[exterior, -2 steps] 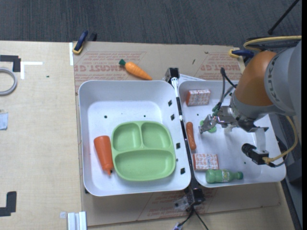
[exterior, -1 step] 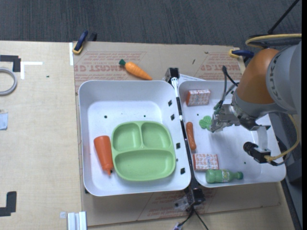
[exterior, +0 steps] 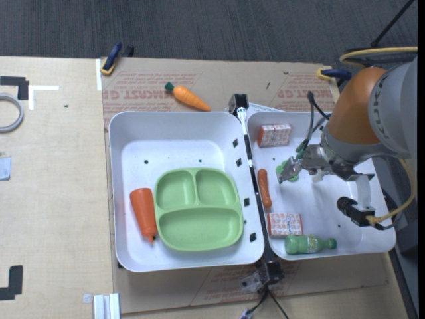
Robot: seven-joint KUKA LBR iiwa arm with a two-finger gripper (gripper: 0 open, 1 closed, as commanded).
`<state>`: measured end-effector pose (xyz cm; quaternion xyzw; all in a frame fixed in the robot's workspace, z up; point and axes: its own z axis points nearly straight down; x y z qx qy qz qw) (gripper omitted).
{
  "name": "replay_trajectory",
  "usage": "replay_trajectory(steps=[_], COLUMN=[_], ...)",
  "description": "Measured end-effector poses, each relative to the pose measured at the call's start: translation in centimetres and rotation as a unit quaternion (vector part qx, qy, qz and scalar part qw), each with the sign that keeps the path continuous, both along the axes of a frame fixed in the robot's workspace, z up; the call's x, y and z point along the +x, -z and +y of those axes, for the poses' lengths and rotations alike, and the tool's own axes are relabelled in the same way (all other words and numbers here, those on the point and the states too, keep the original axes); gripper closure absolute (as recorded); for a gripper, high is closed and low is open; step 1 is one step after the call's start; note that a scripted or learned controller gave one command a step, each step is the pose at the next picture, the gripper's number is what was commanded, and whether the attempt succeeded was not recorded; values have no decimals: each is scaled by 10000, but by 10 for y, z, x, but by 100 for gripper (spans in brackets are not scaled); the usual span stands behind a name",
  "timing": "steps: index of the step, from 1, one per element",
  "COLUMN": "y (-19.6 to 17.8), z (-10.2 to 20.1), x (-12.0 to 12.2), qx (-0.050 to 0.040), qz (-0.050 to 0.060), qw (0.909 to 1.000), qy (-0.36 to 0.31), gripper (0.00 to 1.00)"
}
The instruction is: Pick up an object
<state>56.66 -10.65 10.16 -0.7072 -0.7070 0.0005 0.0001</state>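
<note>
In the right bin [exterior: 382,241], open white floor is left in the middle; its edges are occupied by a small carton [exterior: 274,135] at the top, a sausage [exterior: 264,188] along the left wall, and a packet [exterior: 285,224] and green bottle [exterior: 309,244] at the bottom; the left bin [exterior: 123,135] is largely taken up by a green divided plate [exterior: 199,209] with a carrot [exterior: 143,212] beside it; bare floor is left across its top.
</note>
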Motion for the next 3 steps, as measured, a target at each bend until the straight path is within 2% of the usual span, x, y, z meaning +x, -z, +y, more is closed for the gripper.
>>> replay_trajectory(steps=[1, 2, 3], y=[9, 0, -154], z=[9, 8, 45], x=[46, 46, 0], qx=[-2, -7, -4], qz=[-3, -4, -6], qw=[9996, 9996, 9963], qy=[282, 268, 862], gripper=[0, 100, 100])
